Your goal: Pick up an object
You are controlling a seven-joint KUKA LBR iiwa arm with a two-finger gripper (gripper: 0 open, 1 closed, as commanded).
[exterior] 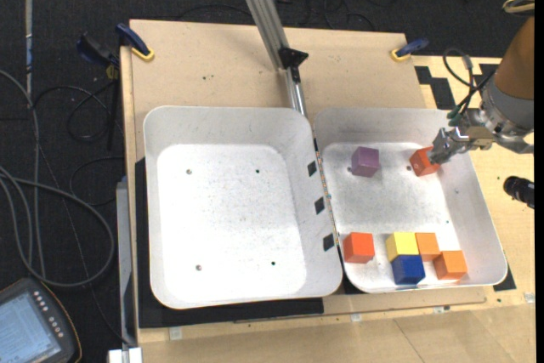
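On my screen the left shallow white plastic bin (170,183) sits beside the right shallow white plastic bin (484,217), the two touching along their inner edges. Working rightward, I see a small purple cube (365,161) in the far part of the right bin. Along that bin's near side lie an orange cube (359,246), then a yellow cube (402,245) with a blue cube (408,269) just in front of it, an orange block (427,244) against the yellow one, and another orange cube (450,264) at the near right. Far right, a red-orange cube (422,161) lies tilted, and the grey two-finger gripper (444,147) is right at its upper right edge. I cannot tell how wide the claw is, or whether it grips that cube.
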